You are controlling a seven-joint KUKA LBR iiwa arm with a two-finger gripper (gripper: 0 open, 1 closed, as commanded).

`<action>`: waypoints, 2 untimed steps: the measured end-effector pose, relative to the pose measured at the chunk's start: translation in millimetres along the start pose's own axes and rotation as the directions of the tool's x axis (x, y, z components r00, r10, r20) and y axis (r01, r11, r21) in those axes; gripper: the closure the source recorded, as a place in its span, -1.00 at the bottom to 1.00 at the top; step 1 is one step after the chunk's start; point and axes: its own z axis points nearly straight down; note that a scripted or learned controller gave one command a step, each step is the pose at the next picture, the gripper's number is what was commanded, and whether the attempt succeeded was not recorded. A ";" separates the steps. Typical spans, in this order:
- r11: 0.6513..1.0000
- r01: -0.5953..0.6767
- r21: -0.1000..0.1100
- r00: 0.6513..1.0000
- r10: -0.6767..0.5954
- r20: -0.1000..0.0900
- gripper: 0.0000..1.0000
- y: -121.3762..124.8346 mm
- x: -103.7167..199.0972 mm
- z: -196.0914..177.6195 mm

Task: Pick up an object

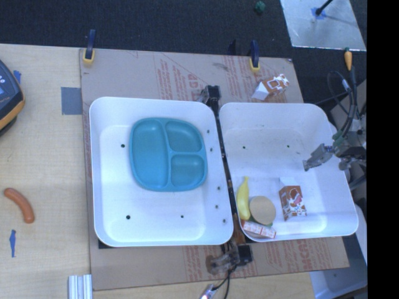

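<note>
The right bin [274, 120] holds several small items along its front edge. A yellow banana [242, 198] lies next to a round tan bun [262, 210]. A flat pink and white packet [258, 230] sits just below them, and a small brown and white carton [292, 202] lies to their right. My gripper [315, 159] reaches in over the right bin's right side, above and to the right of the carton and apart from all the items. Nothing shows in its grasp.
The left bin [106, 179] holds a blue divided plate [168, 154]. Another small carton [272, 86] lies on the cardboard behind the right bin. A sausage [19, 205] lies on the bench at far left, near a dark device [7, 98]. Cables hang at the right.
</note>
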 end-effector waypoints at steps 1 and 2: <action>1.000 0.001 -0.001 1.000 -0.001 0.002 -1.00 -30.3 34.9 105.7; 1.000 0.002 0.002 1.000 -0.002 0.002 1.00 -30.3 33.8 95.3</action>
